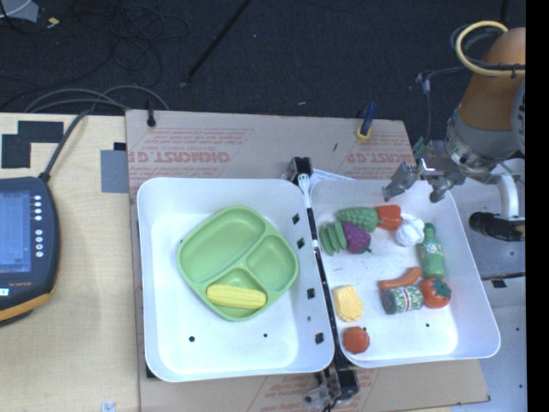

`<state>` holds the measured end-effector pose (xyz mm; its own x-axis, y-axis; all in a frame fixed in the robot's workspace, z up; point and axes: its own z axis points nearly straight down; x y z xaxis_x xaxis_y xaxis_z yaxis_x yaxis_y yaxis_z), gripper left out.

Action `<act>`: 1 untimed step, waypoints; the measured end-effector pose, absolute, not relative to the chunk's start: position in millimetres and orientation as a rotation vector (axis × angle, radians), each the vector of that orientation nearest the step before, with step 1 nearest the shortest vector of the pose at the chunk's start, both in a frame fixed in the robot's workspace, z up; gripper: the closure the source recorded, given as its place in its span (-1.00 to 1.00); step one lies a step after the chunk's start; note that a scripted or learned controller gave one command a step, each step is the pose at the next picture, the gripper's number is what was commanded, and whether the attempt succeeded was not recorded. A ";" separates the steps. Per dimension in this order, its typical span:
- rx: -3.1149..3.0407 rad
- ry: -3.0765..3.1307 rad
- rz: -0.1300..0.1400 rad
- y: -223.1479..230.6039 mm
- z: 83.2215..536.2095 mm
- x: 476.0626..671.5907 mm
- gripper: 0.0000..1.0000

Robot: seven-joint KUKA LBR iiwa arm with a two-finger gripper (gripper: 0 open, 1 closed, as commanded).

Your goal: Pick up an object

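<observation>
My gripper (420,181) hangs over the far right corner of the right bin (480,316), its two fingers spread open with nothing between them. Below it lies a cluster of toy food: a green vegetable (358,218), a purple piece (356,239), a red-orange piece (389,216), a white garlic (409,231) and a green bottle (431,252). Nearer the front sit an orange carrot (400,279), a small can (403,299), a red tomato (437,292), a yellow piece (347,302) and a red ball (355,340).
The left bin (163,316) holds a green divided plate (214,243) with a yellow corn cob (237,296) in its front compartment. A tablet-like pendant (21,239) lies at the left edge of the bench. A blue-and-yellow clip (366,121) stands behind the bins.
</observation>
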<state>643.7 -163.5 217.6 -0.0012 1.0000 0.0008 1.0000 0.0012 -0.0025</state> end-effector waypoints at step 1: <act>-2.225 -2.235 -0.014 -122.0 443.1 633.1 -1.00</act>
<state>633.1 -122.0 443.1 -0.0042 1.0000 -0.0023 0.9999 0.0043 0.0149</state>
